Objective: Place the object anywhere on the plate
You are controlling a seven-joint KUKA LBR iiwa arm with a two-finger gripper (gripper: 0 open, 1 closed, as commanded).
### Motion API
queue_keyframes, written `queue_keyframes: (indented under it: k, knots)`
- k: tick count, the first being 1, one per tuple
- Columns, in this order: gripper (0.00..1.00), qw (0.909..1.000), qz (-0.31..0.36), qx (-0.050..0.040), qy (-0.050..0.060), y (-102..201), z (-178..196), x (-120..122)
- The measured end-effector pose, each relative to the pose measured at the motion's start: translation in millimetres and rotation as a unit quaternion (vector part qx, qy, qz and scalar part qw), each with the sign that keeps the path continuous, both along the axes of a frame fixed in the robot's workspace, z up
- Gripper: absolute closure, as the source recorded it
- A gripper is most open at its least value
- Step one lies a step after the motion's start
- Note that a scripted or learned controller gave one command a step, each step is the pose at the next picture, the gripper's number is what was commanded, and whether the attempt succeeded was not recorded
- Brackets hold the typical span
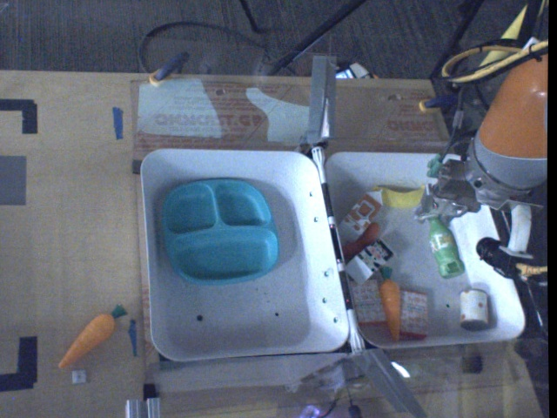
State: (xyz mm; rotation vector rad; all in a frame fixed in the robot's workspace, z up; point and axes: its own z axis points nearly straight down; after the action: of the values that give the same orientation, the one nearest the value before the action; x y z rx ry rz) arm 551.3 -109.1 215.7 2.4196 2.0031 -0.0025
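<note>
Two bins sit on the surface: the left holds the blue plate (220,231), the right a clutter. Our gripper (438,205) hangs over the green bottle (445,247) in the right bin. We should descend squarely across the bottle's width, clear of the yellow piece (402,198), then lift straight.

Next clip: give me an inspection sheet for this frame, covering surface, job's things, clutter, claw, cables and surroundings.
Surface: wooden bench bearing two white bins, left bin and right bin.
Job's things: blue divided plate in left bin; nothing on it.
Clutter: right bin holds green bottle, toy carrot, yellow item, small white cylinder, cartons; second carrot lies on the bench.
Claw: claw over right bin, above the bottle; finger state unclear.
Cables: yellow and black cables behind the arm.
Surroundings: dark floor, stand legs.
</note>
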Motion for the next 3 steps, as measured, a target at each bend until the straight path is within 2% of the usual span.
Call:
queue_keyframes:
  k: [1, 2, 3]
  knots:
    - [1.0, 0.9967, -0.081, 0.0008, 0.0, 76.9, -31.7, 25.5]
    - [1.0, 0.9843, -0.176, 0.0005, 0.0, 181.8, -31.6, 60.9]
    - [1.0, 0.9983, -0.058, 0.0003, -0.001, 247.7, -24.7, 76.9]
